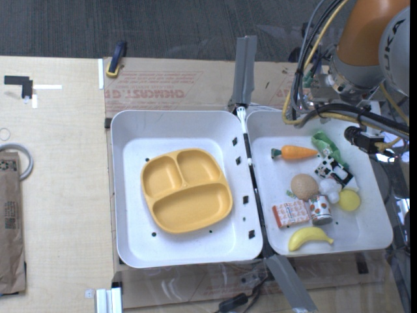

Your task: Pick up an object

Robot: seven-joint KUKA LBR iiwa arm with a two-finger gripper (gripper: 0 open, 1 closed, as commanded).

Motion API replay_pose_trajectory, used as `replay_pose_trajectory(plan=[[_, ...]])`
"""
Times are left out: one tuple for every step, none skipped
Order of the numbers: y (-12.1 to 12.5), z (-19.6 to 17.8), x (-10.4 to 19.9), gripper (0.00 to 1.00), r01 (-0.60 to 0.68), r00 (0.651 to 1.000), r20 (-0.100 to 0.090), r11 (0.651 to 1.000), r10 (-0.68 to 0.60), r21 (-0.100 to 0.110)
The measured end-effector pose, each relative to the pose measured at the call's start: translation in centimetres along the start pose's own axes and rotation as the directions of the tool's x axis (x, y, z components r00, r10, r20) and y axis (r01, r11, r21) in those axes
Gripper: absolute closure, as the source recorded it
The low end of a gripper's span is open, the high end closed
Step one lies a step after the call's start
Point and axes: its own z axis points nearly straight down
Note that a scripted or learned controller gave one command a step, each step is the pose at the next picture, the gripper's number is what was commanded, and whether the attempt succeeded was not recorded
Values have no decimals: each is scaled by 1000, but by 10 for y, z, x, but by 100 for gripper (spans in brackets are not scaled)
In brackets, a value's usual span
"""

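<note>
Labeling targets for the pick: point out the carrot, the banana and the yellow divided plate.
carrot (298,152): camera view, middle of its orange body.
banana (309,238): camera view, middle of its curved yellow body.
yellow divided plate (189,209): camera view, bare floor of its largest compartment.

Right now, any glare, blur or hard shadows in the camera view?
Camera view: even, soft light; only faint shadows under the yellow plate and toys. Mild sheen on the left bin rim, no blown-out glare. Bins sharp; the arm's orange band at upper right looks slightly soft.
</note>
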Motion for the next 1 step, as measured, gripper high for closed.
replay_pose_trajectory(plan=[[-14, 84, -22, 0, 114, 993, 0, 993, -114, -1]])
